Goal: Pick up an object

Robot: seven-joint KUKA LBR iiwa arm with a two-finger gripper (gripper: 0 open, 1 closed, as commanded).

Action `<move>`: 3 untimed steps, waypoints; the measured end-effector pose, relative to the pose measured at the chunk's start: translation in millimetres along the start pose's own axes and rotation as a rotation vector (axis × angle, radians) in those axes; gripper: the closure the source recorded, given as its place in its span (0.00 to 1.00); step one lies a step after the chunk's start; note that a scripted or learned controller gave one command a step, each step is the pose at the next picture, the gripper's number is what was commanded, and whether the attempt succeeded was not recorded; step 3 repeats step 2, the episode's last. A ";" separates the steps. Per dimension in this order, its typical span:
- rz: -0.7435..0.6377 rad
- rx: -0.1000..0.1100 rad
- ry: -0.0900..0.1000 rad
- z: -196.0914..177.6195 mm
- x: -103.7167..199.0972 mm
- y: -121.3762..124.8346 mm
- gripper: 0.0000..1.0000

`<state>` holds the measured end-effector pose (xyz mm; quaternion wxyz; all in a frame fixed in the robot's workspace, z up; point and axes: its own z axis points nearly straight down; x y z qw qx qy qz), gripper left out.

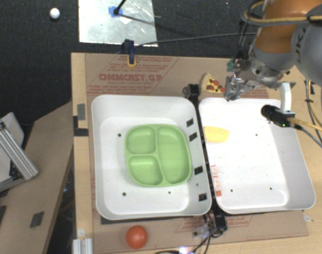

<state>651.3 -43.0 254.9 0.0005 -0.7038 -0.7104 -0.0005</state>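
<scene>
Approach step by the look of it, nothing grabbed yet. Gripper (234,89) at the back edge of the right bin (288,157), up near its far left corner, hanging from the grey arm (288,30) with the orange band. Fingers too small and dark here to judge how far apart; cannot tell, and nothing visible between them. Likely target: yellow object (216,135) lying flat on the right bin floor, close to the left wall, well forward of the gripper. Soft rounded oblong, pale yellow, banana-ish or lemon-ish, smooth, no handle; probably light and easy to pinch across the short side. Next move calls for travelling toward the camera over the yellow object, then straight descent with room on both sides. Left bin (105,142) carries a green divided tray (157,155). Pizza-slice toy (212,83) outside the bins just behind the gripper, red ball (136,236) on the surface in front.
</scene>
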 end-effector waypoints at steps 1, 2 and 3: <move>0.000 -0.001 0.001 12.8 57.4 0.3 1.00; -0.001 -0.001 0.001 6.9 111.2 -9.2 1.00; -0.001 -0.001 0.001 6.9 111.2 -9.2 1.00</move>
